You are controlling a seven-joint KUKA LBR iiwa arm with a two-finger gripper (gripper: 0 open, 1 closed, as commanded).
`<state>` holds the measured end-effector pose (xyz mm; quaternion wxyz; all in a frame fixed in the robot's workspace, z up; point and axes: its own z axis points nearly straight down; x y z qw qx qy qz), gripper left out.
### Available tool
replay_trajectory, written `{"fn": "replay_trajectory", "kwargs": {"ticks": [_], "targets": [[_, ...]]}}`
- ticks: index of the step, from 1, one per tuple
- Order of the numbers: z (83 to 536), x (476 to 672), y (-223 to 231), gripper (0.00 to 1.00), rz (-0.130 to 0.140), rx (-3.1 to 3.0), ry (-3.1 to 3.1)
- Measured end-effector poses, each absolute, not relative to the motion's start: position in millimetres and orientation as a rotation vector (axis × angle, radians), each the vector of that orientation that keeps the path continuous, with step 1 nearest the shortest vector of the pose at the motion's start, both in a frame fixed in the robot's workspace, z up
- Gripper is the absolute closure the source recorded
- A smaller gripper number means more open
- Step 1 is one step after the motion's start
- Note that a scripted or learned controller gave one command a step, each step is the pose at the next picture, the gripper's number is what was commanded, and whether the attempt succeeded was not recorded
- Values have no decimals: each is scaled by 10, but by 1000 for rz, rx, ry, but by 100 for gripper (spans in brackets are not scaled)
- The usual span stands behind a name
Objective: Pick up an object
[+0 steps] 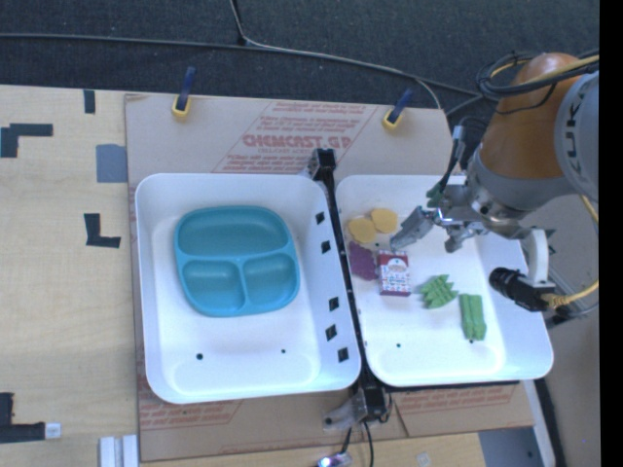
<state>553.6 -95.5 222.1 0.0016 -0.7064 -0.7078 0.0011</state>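
A teal divided plate point(237, 261) with three compartments lies in the left white bin point(165, 358). Both bins sit on a sheet of printed cardboard point(282, 134), held at its far edge by two yellow-and-blue clamps point(182, 100) point(396, 113). The wooden bench point(58, 300) carries black tape marks point(97, 230). Black cables point(292, 52) run across the dark carpet point(117, 8) beyond.

- One fixed camera above the bench point(58, 261), looking down at a slant.
- Both white bins point(156, 358) fit in frame; the arm point(531, 134) enters from the right.
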Motion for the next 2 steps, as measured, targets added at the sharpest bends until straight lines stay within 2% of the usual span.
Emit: {"fn": "replay_trajectory", "kwargs": {"ticks": [1, 2], "targets": [[1559, 5534, -968, 0, 11, -2215, -2216], [1068, 5441, -931, 0, 10, -2215, -2216]]}}
